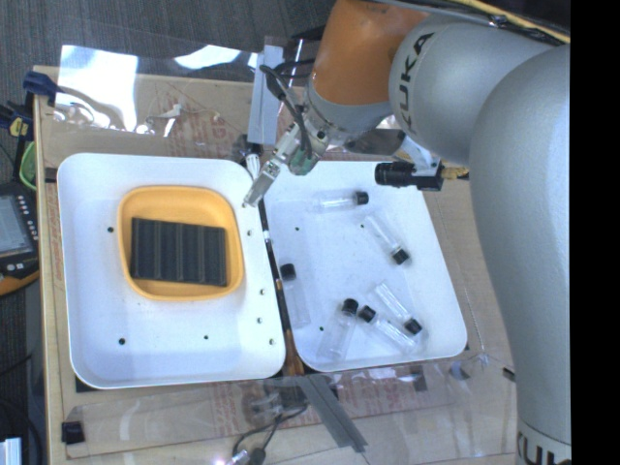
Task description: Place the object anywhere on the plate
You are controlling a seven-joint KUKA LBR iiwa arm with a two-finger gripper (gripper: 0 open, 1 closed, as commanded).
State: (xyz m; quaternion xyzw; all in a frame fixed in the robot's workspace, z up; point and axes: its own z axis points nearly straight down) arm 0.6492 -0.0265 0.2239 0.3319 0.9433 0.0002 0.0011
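Gripper (254,194) above the bins' shared edge, finger state unclear, yellow plate (180,210) left, vials (386,238) right

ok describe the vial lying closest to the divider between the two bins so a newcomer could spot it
Start at the right white bin, the one scattered with clear black-capped vials. Go to its left wall, next to the left bin with the yellow plate. The vial lies along that wall, cap toward the back; the other vials sit farther right, out in the bin.

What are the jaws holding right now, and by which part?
Cannot be told. The gripper hangs over the seam between the bins, with the vials lying in the right bin.
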